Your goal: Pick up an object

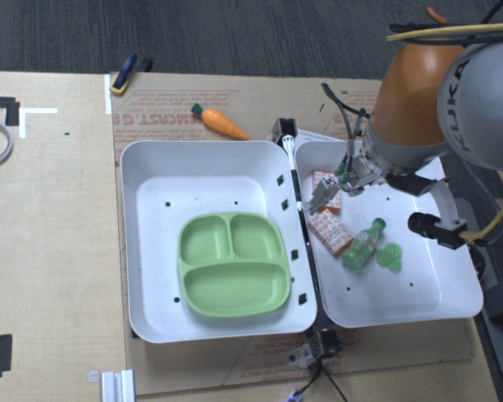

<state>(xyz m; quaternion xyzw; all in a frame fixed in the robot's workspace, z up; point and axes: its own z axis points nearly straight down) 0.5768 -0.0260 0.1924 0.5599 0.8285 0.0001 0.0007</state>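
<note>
The right bin [419,296] holds a red and white packet [332,231], a green bottle [362,245] lying on its side, and a small green lump [391,257]. My gripper [325,194] hangs over the bin's upper left part, just above the packet. A second piece of red and white wrapping [324,180] shows right behind the gripper tip. The grey arm with its orange band [411,90] hides the bin's far right corner.
The left bin [151,191] holds a green divided plate [233,264]. A toy carrot [220,122] lies on the cardboard behind the bins. A blue and yellow tool [123,73] sits at the far left edge. A black clamp [436,228] reaches over the right bin.
</note>
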